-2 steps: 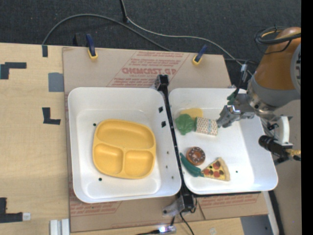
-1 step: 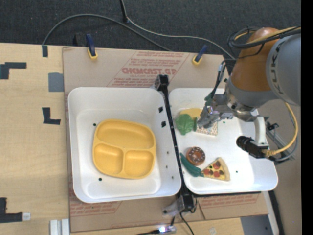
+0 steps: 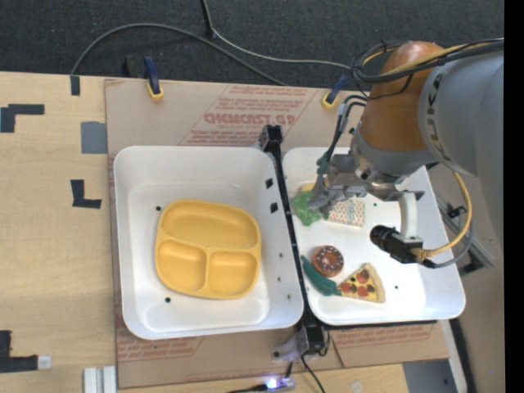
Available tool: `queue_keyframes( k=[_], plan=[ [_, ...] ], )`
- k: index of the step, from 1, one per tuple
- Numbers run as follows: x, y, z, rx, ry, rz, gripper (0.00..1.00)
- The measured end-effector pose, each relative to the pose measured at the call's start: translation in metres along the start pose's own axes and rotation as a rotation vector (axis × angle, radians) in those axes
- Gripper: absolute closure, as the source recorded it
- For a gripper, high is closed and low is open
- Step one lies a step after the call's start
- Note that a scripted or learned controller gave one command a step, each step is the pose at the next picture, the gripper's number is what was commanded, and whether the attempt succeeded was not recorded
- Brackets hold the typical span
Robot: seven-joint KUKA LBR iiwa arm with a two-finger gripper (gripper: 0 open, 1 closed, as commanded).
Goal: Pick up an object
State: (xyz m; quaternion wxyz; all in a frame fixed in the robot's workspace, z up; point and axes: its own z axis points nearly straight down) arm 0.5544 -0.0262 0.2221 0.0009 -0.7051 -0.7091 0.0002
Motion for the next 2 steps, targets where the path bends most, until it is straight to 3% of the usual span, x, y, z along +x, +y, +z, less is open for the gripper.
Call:
queue_keyframes(
  k=[2],
  plan=[
    [0.099, 0.008, 0.012, 0.002, -0.001, 0.000, 1.00]
  ],
)
